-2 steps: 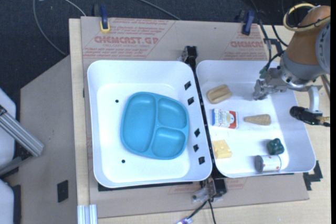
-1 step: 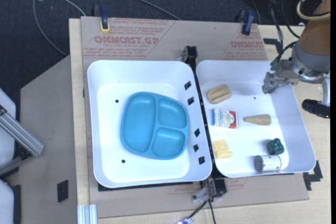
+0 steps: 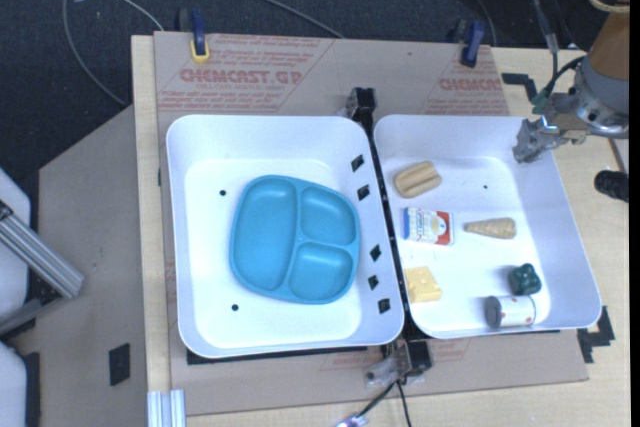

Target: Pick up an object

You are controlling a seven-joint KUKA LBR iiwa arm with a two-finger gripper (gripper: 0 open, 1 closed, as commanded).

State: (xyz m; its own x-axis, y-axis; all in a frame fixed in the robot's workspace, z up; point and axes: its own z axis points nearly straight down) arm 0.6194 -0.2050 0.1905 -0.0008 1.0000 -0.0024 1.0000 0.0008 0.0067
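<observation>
The gripper (image 3: 530, 141) hangs over the upper right corner of the right bin (image 3: 560, 215), at the end of the arm (image 3: 610, 85) coming in from the right. Its tips are too small and blurred here to say whether they stand apart or together, and nothing shows between them.

All the candidates lie in that same bin, below and to the left of the gripper. Nearest are the bread roll (image 3: 417, 179), off to the left with its long axis running roughly left-right, and the cone (image 3: 491, 229), almost straight below, also lying left-right with its point to the left. Just left of the cone is the carton (image 3: 428, 226). Further down sit the cheese (image 3: 423, 285), the green piece (image 3: 524, 279) and the can (image 3: 508, 311) on its side near the lower rim.

The cone looks the shortest reach: a move down the picture, with the grip set across its long axis.

The left bin (image 3: 190, 215) holds a blue plate (image 3: 295, 239), well apart from the gripper, on the counter (image 3: 150, 165).
</observation>
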